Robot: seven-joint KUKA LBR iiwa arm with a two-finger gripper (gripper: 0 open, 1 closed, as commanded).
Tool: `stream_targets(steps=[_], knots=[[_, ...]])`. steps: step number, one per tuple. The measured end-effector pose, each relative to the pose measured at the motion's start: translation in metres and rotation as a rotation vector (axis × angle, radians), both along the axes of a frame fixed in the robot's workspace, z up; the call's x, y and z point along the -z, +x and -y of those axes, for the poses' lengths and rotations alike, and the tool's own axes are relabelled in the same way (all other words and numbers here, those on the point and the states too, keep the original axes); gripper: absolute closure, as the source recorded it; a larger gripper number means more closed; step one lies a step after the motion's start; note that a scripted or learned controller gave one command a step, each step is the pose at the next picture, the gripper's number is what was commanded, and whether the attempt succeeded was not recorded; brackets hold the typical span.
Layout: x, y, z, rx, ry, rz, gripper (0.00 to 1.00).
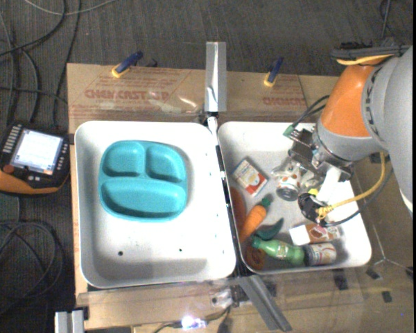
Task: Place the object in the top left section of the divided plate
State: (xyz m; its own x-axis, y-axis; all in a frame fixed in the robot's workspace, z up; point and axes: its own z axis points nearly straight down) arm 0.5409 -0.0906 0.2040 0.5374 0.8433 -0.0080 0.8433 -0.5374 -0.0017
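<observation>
While the arm (pixel 374 96) reaches in from the right, its gripper (pixel 295 179) hangs low over the right bin (pixel 277 134), in the upper right part of it. I cannot tell how the jaws stand, because the wrist and some cables cover them, and I cannot tell if anything is between them. A small shiny can (pixel 288 184) lies just at the gripper.

The plate (pixel 144 180) is teal and lies in the left bin (pixel 90 255), toward its upper part. It has two small sections at the top and one wide section below, and all three show only bare teal surface.

Other things lie in the right bin. A small box (pixel 250 176) with red print is near the middle, left of the gripper. A carrot (pixel 255 216) with a green top leans beside the left wall. A green bottle (pixel 279 250) lies on its side near the bottom edge, and a dark jar (pixel 322 253) is just beside it on the right. A yellow cable (pixel 343 201) passes over the right side of this bin.
</observation>
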Motion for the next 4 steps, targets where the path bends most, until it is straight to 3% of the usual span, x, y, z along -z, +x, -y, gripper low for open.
stream_targets(steps=[1,2,3,4], knots=[[-0.008,0.0,-0.001,-0.002,0.0,-0.004,1.0],[0.015,0.046,-0.061,-0.258,0.006,0.0,1.0],[0.023,0.076,-0.166,-0.225,0.005,-0.001,1.0],[0.005,0.107,-0.2,-0.321,0.001,0.001,1.0]])
